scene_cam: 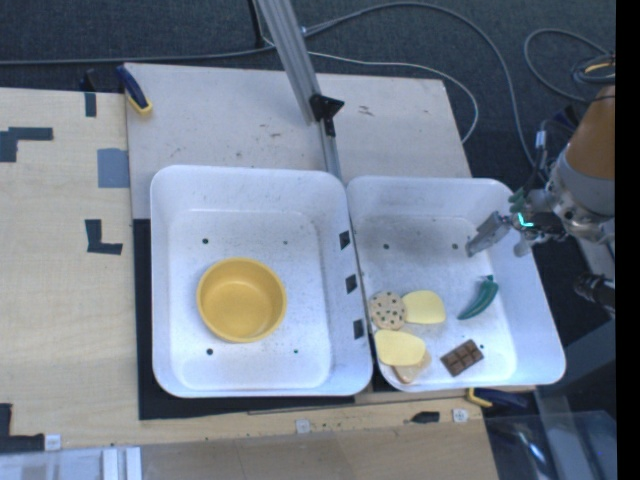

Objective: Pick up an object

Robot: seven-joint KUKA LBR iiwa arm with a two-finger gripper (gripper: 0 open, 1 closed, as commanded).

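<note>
Camera view shows the gripper (492, 234) hanging over the right bin (440, 193) near that bin's right edge, its grey fingers (488, 236) pointing toward the bin's middle; how far the jaws stand apart I cannot tell, and nothing shows between them. The pickable things lie along the right bin's front edge: a green pepper (479, 298) nearest the gripper, a yellow slice (424, 308), a round cookie (387, 310), a pale yellow piece (400, 348) and a brown chocolate bar (462, 357); a yellow bowl (241, 299) sits in the left bin (250, 183). The risk, as I judge it: the flat pieces crowd together, touching or overlapping, so a descent could nudge neighbours or close on nothing; the pepper, near the right wall, could slip aside.
</note>
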